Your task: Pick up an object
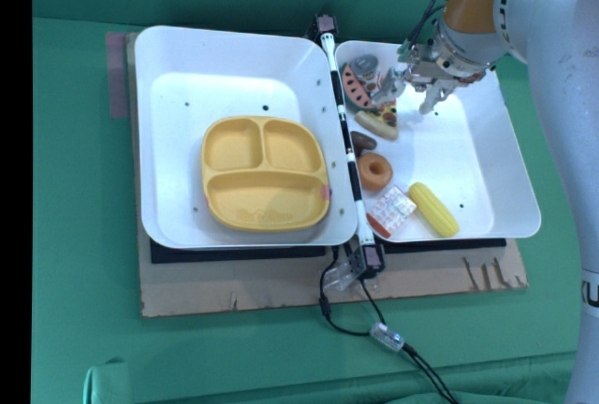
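Note the pincer (412, 86) — fingers apart, clamped on nothing — hanging in the right bin's (510, 150) far corner. The pizza slice (379, 120) lies just below-left, its long axis running toward the doughnut (375, 171).

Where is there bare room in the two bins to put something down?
Right bin: free floor right of the corn and donut. Left bin: bare strips around the yellow plate. It is crowded along the right bin's left side, near the pizza slice and watermelon.
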`<action>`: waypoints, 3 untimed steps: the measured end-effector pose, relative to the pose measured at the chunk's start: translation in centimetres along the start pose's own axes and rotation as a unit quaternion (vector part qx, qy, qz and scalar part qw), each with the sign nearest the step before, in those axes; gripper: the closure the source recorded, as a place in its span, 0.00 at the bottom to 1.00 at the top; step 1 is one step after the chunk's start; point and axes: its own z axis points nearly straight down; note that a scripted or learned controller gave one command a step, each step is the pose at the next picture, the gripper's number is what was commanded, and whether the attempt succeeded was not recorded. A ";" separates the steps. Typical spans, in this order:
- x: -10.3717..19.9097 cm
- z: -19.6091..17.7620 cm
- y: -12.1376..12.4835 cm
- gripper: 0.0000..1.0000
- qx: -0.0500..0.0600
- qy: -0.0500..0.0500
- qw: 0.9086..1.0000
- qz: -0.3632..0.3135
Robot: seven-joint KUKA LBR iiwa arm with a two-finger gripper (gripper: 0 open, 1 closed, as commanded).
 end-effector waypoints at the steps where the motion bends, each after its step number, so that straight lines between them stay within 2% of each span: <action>1: -0.2 0.6 3.3 0.00 0.056 0.007 0.998 -0.009; 2: 0.0 0.6 3.3 0.00 0.056 0.004 0.998 -0.007; 3: -0.1 0.6 3.3 0.00 0.056 0.005 0.998 -0.008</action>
